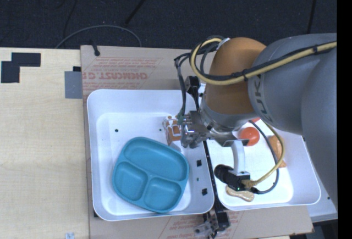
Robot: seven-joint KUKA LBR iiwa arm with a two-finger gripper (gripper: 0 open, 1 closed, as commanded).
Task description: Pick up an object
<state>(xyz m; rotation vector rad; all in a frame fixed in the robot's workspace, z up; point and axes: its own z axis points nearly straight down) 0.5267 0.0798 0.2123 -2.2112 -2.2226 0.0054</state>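
Observation:
A blue three-compartment plate point(149, 173) lies flat in the left bin point(102, 122), toward its front. My gripper point(186, 132) hangs low over the left bin's right side, just behind the plate's far right rim. A small orange and white thing point(172, 128) sits right against the gripper's left side; whether it is held cannot be made out. An orange ball point(251, 134) rests in the right bin point(300, 191), partly hidden by the wrist.
A tan flat piece point(242, 194) lies near the front of the right bin. The big grey and orange arm covers most of the right bin's back half. A cardboard sheet point(126, 70) lies under and behind the bins.

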